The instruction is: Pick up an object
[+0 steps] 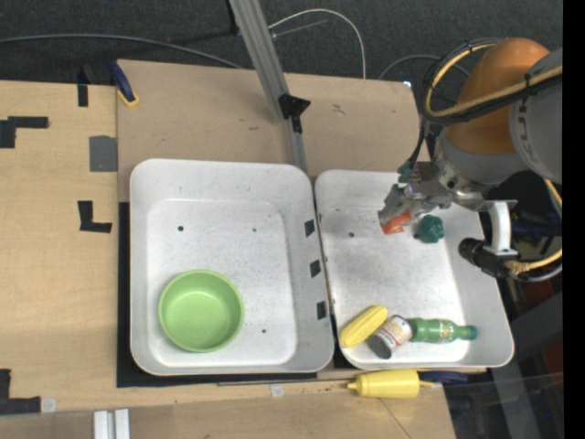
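My gripper [402, 210] hangs low over the back of the right bin [366, 254], reaching in from the right. A small orange-red object [393, 226] lies right at its tip, touching or nearly touching it. Just to the right of that sits a dark green lump [430, 230]. At the bin's front lie a yellow oblong object [363, 326], a small round can [395, 335] and a green bottle [441, 331] on its side.
The left bin [219, 199] holds a light green bowl [201, 311] at its front left. A yellow bottle [388, 384] lies on the bench outside the right bin's front rim. A grey pole [265, 53] slants over the back of the bench.
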